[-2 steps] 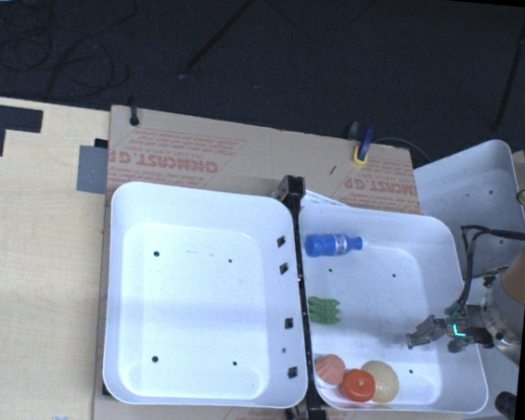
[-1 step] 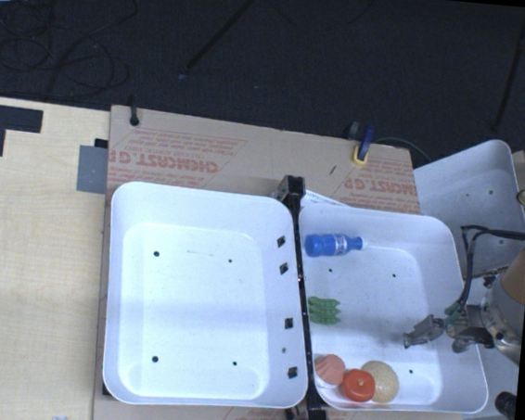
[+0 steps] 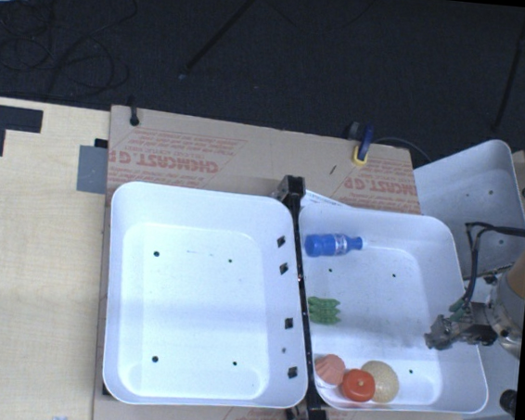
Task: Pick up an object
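Camera view finds the tool [image 3: 443, 333] over the right edge of the right-hand shallow white plastic bin [image 3: 432, 233]; whether it is released or clenched cannot be told. Within that bin, a blue plastic bottle [image 3: 332, 245] lies near the far edge, a small green object [image 3: 323, 310] sits mid-left, and a pink disc [image 3: 329, 368], red round cap [image 3: 358, 385] and pale yellow ball [image 3: 382, 379] cluster at its near edge.

Even overhead light is falling on the bench, washing the two white bins [image 3: 206, 210] nearly to glare, while the floor behind is lying dark. Soft shadows are pooling along the bin walls. Small details are looking slightly soft and grainy.
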Motion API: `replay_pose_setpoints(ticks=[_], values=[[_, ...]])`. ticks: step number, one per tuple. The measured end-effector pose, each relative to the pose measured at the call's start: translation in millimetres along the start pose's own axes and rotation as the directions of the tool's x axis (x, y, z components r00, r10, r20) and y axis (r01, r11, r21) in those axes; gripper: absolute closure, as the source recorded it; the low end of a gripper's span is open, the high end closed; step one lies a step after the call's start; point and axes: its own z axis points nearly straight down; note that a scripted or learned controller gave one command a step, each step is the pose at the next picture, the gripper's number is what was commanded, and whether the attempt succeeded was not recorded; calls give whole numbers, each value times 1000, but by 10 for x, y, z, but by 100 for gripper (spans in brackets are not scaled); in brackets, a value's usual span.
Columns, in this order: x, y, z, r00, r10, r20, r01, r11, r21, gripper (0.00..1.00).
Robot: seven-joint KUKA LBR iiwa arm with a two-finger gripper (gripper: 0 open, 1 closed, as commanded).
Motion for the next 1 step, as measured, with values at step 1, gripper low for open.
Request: replay_pose_setpoints(ticks=[1], values=[[0, -2, 5, 1000, 4, 0, -4, 1000, 0, 0]])
